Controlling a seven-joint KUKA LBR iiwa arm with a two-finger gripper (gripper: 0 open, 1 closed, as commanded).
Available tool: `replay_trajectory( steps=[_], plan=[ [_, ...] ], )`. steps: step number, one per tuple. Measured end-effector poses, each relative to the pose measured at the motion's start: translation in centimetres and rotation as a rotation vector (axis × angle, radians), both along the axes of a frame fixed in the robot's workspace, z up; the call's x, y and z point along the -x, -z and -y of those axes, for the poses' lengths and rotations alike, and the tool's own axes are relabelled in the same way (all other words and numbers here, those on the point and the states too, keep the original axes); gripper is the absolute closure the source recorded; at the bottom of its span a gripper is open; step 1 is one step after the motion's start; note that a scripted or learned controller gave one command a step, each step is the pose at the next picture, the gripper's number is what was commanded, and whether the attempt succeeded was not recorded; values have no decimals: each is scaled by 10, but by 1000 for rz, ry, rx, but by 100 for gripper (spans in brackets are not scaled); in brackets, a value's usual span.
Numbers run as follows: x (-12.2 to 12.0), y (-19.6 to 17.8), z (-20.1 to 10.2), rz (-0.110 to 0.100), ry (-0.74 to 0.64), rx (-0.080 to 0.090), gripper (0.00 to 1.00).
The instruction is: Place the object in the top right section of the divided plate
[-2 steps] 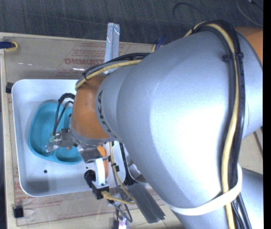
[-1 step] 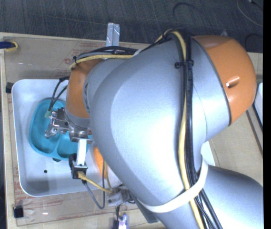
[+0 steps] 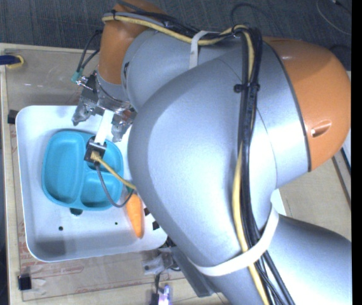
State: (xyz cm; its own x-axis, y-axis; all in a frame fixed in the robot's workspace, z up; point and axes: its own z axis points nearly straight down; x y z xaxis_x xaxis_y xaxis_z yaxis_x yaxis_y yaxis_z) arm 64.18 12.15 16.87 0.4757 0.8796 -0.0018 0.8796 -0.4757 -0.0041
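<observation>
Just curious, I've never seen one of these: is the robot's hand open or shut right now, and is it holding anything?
Hand: above the blue divided plate; cannot be told whether open, closed or holding anything.

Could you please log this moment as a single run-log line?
claw above blue divided plate | fingers unclear | carrot in white bin beside plate | placement pending

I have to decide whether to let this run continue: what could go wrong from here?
1. The carrot lies on the bin floor beside the blue divided plate, half under the arm, so a grasp may miss.
2. The gripper hangs at the plate's edge; descending could knock it.
</observation>
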Motion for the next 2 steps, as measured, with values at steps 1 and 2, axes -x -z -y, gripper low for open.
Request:
replay_trajectory(
  steps=[1,2],
  plan=[
    [2,-7,-3,-11,-14,1,100],
    [94,-5,-41,-2,151,1,100]
  ],
)
